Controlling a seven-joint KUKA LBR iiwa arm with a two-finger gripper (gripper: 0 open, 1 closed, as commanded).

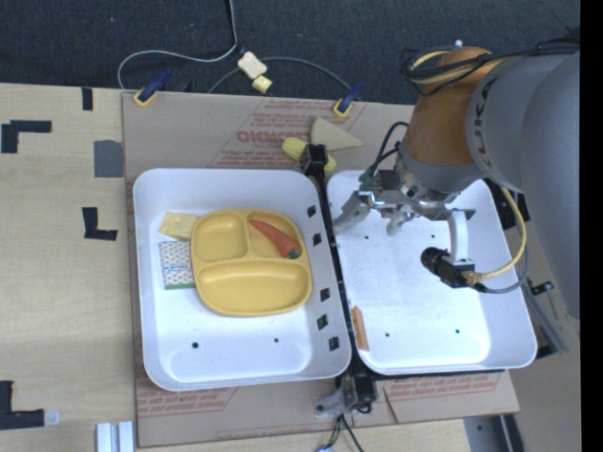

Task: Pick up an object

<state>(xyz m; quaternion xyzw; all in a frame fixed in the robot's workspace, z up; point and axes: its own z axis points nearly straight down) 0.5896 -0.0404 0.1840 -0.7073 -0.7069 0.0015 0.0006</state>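
A wooden table (57,281) seen from above carries a sheet of brown cardboard (254,135), and two shallow white bins sit side by side on it. Blue clips (151,88) pinch the cardboard's far edge, and a thin cable with a small pale connector (251,64) trails across the dark floor beyond. A yellow and black clamp (311,153) sits at the far end of the seam between the bins.

The left bin (170,347) holds a yellow divided plate (250,264) with three sections. A red pepper-shaped object (278,236) lies in the plate's far right section. A pale yellow flat piece (176,224) and a small patterned card (175,264) lie just beside the plate's left edge.

The right bin (424,337) has a thin orange stick (359,328) lying along its left wall. The grey arm with its orange band (443,125) reaches in from the right and hangs over this bin's far half. The tool (377,205) points toward the divider, well apart from the stick; whether it is released or clenched cannot be told, and nothing is seen in it.
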